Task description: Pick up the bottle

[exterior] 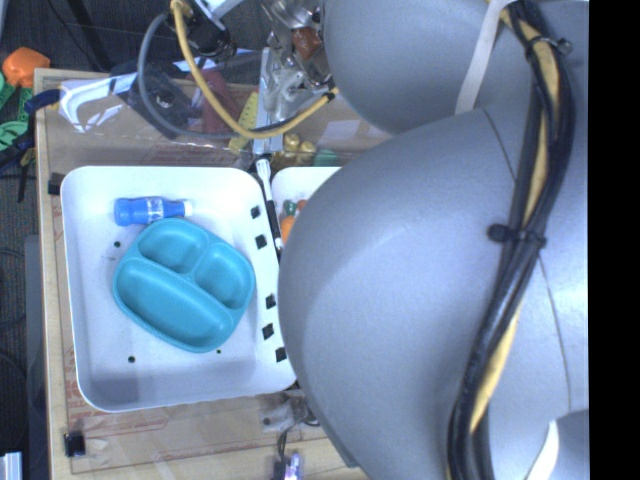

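Wooden bench (150, 433) under bright light; dark floor (20, 298) at left.

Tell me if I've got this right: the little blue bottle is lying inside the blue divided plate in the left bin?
Not quite. The camera view shows the blue bottle lying on the floor of the left bin, beside the blue divided plate at its far edge, not inside any of its compartments. The rest is right: it is small, blue, on its side, and in the left bin.
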`<act>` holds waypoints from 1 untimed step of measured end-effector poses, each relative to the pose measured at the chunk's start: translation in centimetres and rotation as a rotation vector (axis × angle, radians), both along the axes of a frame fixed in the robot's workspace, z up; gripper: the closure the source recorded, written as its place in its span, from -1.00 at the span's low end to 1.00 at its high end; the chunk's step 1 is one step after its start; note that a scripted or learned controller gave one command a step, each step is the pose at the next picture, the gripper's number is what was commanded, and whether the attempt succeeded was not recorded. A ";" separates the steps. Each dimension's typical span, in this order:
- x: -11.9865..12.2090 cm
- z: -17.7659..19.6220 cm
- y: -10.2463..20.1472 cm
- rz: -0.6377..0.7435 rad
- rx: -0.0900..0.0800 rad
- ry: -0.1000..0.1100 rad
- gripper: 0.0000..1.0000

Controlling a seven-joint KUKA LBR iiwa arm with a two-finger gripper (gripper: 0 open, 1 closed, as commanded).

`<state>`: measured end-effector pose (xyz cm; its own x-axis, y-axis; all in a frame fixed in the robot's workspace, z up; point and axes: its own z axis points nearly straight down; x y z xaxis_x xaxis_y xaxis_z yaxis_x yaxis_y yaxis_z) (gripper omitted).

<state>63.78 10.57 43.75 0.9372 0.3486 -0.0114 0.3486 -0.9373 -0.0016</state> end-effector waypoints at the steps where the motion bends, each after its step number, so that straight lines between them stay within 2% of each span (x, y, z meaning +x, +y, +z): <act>1: -0.5 -0.1 -3.5 0.561 0.006 0.005 1.00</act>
<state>63.29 7.11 43.70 0.6080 0.7939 -0.0113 0.7938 -0.6081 -0.0093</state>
